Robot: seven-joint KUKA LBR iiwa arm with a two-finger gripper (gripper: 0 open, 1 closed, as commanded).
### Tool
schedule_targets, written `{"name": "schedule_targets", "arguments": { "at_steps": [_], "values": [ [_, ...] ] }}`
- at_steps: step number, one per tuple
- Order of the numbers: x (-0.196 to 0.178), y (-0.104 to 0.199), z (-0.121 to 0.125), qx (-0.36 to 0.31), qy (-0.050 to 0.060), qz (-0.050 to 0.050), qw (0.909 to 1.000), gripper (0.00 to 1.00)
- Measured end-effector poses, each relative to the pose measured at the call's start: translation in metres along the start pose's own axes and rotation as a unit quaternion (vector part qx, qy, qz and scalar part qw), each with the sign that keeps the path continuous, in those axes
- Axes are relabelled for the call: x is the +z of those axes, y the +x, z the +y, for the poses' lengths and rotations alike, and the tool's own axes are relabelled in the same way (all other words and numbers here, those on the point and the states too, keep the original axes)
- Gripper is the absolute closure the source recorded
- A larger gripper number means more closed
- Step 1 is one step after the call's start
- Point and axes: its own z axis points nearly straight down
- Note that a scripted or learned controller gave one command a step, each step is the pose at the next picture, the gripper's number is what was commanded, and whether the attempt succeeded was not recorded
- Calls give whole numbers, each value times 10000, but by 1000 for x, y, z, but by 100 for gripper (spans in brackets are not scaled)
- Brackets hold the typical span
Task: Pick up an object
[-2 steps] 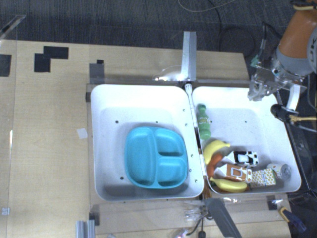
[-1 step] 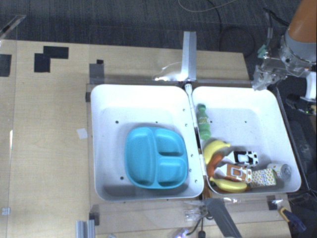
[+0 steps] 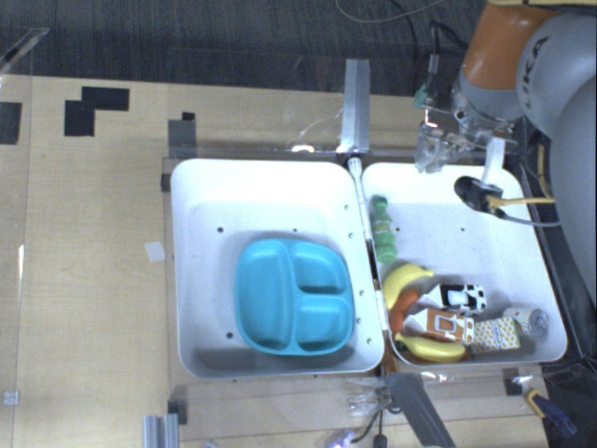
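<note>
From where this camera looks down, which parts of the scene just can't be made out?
- The gripper: small and blurred over the right bin's far edge.
- The arm: cut off by the picture's top and right edges.
- The pile by the bananas: a printed packet and a black-and-white item overlap, too small to identify.
- The green bottle: its label is too blurred to read.

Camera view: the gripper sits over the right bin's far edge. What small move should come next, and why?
Probably bring the gripper toward the near end of the right white bin before lowering. It hangs at the far rim, apart from everything, while the yellow bananas, green bottle and other items cluster along the divider and near wall.
</note>
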Motion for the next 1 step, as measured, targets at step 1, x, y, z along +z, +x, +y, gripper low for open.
{"name": "schedule_targets", "arguments": {
  "at_steps": [1],
  "values": [
    [29, 13, -4, 1334, 13, -2, 9911, 100]
  ]
}}
